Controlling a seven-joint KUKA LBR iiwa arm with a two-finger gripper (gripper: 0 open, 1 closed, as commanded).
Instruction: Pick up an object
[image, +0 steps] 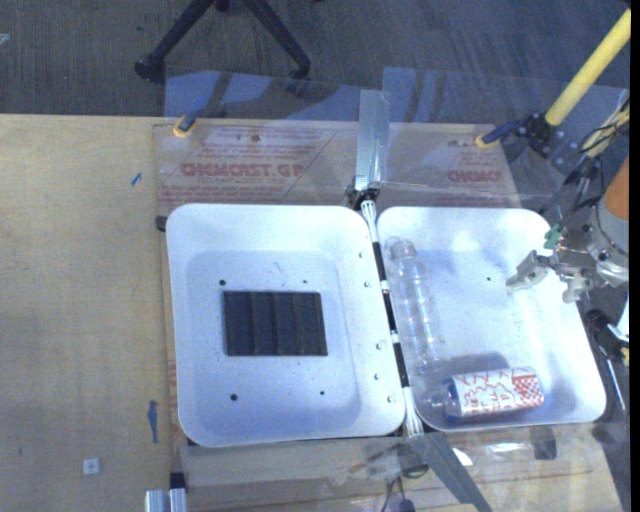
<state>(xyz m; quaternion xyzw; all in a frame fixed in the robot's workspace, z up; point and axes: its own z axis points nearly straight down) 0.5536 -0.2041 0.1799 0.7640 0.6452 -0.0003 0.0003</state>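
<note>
Inside, the left bin (200, 250) holds a black grille (274, 323); the right bin (480, 240), a clear bottle (415, 310) and can (495, 392); fingers (524, 274) spread, holding nothing

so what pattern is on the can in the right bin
White with red markings, on the can in the camera view.

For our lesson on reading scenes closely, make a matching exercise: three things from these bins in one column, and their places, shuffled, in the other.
Things:
1. black ribbed rectangular mat
2. clear plastic bottle
3. red-and-white patterned can

Places:
A. lying along the right bin's left side
B. flat in the middle of the left bin
C. lying on its side near the right bin's front edge

Pairs: 1-B, 2-A, 3-C
</note>
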